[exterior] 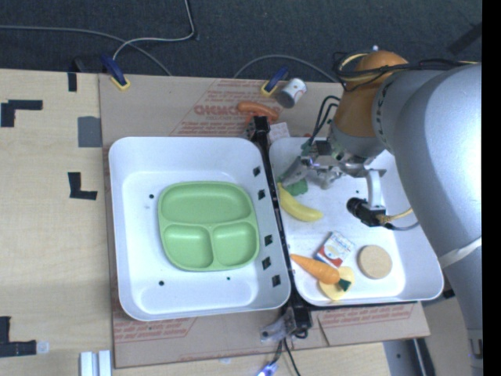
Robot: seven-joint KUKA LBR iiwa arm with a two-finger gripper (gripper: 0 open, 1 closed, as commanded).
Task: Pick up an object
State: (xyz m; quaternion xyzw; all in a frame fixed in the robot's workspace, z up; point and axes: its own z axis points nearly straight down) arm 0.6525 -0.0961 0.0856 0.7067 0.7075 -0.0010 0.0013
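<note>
Looming largest on the right is the grey arm (438, 155), its orange band (362, 104) sitting just above the wrist as it bends down into the right bin (415, 288). From where I stand the gripper (313, 171) hangs low over the upper left part of that bin, right above a small green object (296, 185) and the top end of the banana (300, 207). Whether it is clenched or released I cannot tell; the wrist hardware crowds that spot and the tips are too small to read.

Nothing looks lifted yet. Every candidate seems to lie on the bin floor: the banana near the divider, a carrot (315, 267) lower down, a yellow piece (337, 287) just beside the carrot's end, a small red and white packet (337, 248) near it, and a round tan disc (376, 262) to their right. I would judge the pick as at the approach or closing stage, with the grasp itself and the raise left to do.

Over in the left bin (133, 171) rests a green divided plate (208, 224), well apart from the arm. Both bins sit on a cardboard sheet (196, 108) printed in red, laid on a pale wooden bench (39, 210) marked with black tape. An orange toy (257, 109) and a small grey cylinder (291, 92) lie on the cardboard behind the bins, blue clamps hold its back edge, and cables trail across dark carpet (235, 14) beyond.
</note>
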